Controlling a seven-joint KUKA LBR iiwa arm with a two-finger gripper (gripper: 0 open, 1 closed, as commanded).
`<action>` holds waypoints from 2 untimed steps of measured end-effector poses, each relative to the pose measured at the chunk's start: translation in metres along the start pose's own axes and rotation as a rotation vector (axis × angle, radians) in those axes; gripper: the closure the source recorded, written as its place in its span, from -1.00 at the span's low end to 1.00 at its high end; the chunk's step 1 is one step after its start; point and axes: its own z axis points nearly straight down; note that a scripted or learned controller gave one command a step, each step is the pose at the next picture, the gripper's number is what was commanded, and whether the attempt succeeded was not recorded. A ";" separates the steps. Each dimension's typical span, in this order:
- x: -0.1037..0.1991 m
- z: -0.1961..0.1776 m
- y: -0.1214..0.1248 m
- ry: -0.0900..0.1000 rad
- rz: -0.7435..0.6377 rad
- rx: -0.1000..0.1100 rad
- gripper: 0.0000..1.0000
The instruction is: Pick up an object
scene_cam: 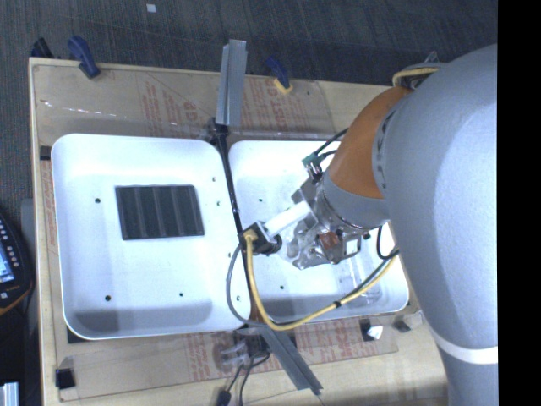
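A dark grey carpeted floor [169, 15] surrounds a pale wooden table [127, 100] with red printing on its surface. Blue clamps [83, 56] grip the table's far edge. A grey metal bar [230, 83] stands at the far edge; another [292, 364] lies at the near edge.

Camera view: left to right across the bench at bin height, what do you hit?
Left bin → dark grey ribbed slab lying in it → divider between the bins → right bin → gripper → grey arm with the orange band.
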 end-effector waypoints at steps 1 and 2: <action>0.000 0.000 0.000 0.000 0.000 0.000 -1.00; 0.050 0.040 -0.033 0.002 -0.008 -0.004 -1.00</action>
